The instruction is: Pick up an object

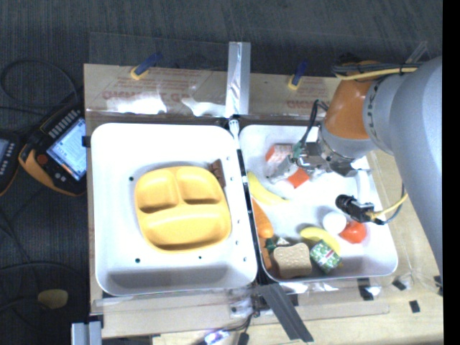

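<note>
Overall, the camera view shows two shallow white bins set side by side on the table (100, 85), which fits a pick task: one bin stocked, one receiving. The left bin (108, 149), at centre left of the frame, carries a yellow divided tray (183, 207) lying flat in its middle. The right bin (381, 254), at centre right, holds the loose items, mostly bunched along its left wall and lower edge: a banana (264, 192) against the divider, a carrot (264, 225) just below it, a slice of bread (291, 259) touching a green packet (325, 257), a second small yellow piece (315, 233), a white egg-like object (333, 223) touching a red tomato-like object (353, 232). A grey crumpled object (277, 162) and an orange-red item (298, 179) lie at the bin's upper left.

The arm (417, 113) enters from the upper right of the frame, its orange band above the wrist, and bends down into the upper part of the right bin. The gripper (302, 157) sits low over the grey crumpled object and the orange-red item, just beside or touching them. I cannot tell how the gripper is set, and nothing can be confirmed as grasped. In my judgement the likely target is one of those two items, both resting in the bin. A handheld pendant (61, 153) lies on the floor at the left edge.
</note>
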Available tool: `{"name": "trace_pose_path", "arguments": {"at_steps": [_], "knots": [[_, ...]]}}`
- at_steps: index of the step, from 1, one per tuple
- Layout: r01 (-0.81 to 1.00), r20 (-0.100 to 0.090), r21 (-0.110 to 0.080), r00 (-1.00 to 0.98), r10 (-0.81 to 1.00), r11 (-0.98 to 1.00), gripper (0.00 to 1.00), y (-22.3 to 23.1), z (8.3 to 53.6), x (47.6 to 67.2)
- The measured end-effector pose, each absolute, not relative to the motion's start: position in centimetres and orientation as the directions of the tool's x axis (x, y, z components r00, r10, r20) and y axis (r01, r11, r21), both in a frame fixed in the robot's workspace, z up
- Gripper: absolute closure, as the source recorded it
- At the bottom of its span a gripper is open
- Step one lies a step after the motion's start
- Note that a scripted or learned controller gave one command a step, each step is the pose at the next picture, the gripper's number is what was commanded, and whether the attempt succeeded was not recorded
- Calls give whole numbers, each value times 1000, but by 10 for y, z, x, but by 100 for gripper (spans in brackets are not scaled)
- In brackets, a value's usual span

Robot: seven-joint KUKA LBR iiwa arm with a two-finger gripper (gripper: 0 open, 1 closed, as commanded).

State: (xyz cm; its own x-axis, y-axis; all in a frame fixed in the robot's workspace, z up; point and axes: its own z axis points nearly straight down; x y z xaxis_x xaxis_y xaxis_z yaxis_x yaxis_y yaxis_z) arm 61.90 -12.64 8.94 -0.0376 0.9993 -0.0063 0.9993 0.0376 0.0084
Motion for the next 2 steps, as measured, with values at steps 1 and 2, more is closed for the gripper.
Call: {"name": "trace_pose_path", "arguments": {"at_steps": [1, 2], "knots": [[999, -5, 14, -38, 999, 38, 100, -126, 101, 621], [998, -1, -1, -58, 998, 58, 100, -67, 183, 656]]}}
